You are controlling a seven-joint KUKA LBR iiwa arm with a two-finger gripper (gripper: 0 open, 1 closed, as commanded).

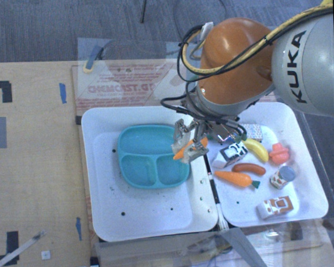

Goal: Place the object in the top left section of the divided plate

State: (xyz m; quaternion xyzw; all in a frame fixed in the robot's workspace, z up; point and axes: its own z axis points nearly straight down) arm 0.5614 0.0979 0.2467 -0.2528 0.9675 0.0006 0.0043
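Camera view — arm: reached in from the right, orange band and grey wrist hung over the seam between the two bins.
Camera view — gripper [188, 143]: sat at the right edge of the divided plate [135, 138], low over its rim.
Camera view — fingers: seemingly clamped on a small orange object [180, 153], orange tip poking out below the metal; grasp judged probable, not certain, given clutter around the tips.
Camera view — divided plate: teal, three sections, lay in the left bin [104, 213]; all sections bare as far as visible.
Camera view — target: top left section, well apart from the gripper, across the plate's width.
Camera view — right bin [311, 207]: carried a carrot [234, 178], sausage [248, 168], banana [256, 149] and other small toys, untouched.
Progress — done: object apparently picked and carried as far as the plate's right edge.
Progress — left: travel over to the top left section, lower, release. Roughly past halfway, judged from position alone.
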